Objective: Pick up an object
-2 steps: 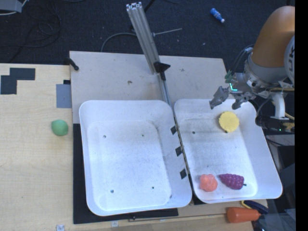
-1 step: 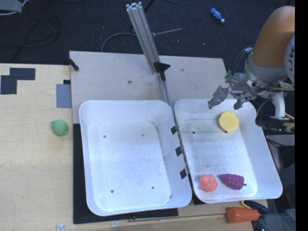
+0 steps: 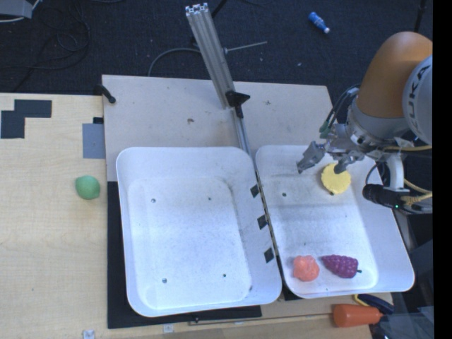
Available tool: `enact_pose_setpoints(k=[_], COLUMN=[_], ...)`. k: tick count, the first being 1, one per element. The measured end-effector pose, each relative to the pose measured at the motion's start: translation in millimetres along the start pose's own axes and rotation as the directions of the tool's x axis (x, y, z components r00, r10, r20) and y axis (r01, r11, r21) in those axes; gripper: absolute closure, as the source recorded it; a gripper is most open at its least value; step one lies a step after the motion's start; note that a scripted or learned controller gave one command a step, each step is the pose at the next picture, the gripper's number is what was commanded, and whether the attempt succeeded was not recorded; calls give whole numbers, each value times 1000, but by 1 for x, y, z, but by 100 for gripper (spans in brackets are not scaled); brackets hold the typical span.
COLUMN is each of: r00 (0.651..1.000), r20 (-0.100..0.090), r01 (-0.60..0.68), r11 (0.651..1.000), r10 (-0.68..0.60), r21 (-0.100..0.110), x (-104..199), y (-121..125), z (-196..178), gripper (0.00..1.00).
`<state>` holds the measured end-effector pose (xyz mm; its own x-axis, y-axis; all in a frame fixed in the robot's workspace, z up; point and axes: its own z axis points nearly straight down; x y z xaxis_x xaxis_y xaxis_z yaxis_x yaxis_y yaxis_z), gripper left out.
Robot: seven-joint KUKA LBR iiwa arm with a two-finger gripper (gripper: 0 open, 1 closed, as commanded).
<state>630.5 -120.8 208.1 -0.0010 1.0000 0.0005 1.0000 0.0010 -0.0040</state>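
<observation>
My gripper (image 3: pixel 325 162) hangs over the far part of the right bin (image 3: pixel 385 249), fingers spread open, one grey finger (image 3: pixel 309 157) pointing left and the other near a yellow fruit-like object (image 3: pixel 336 180). The yellow object lies on the bin floor just below and right of the fingertips, not between them. Near the bin's front edge lie an orange-pink round object (image 3: pixel 306 268) and a purple bunch of grapes (image 3: pixel 340 265), side by side.
The left bin (image 3: pixel 134 189) sits beside the right one, with black clips (image 3: pixel 262 221) along the shared rim. A green ball (image 3: pixel 87 187) rests on the wooden bench at left. An orange item (image 3: pixel 355 315) lies in front of the right bin. A metal rail (image 3: pixel 215 51) slants behind.
</observation>
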Motion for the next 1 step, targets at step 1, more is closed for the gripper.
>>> enact_pose_setpoints(k=[1], r00=[1000], r20=[0], r01=[-1], r11=[1000], r10=[1], r21=[0], x=[6], y=[-1], z=[45], gripper=[0])
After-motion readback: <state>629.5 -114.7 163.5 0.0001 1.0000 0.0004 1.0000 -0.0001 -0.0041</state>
